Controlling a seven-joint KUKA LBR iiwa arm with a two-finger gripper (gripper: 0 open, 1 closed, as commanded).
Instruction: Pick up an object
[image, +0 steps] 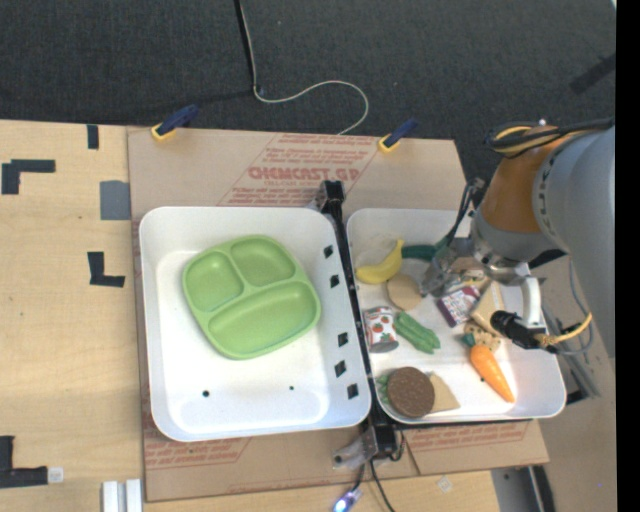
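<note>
Over the right bin (540, 405), gripper (443, 272) hangs low, opening not discernible. Nearest target: tan disc (404, 293), just beside, camera-left and below; yellow banana (383, 265) further left, lying diagonally.

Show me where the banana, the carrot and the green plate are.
banana (383, 264), camera view, middle of its curved yellow body.
carrot (492, 370), camera view, middle of its orange body.
green plate (262, 319), camera view, floor of its largest compartment.
</note>
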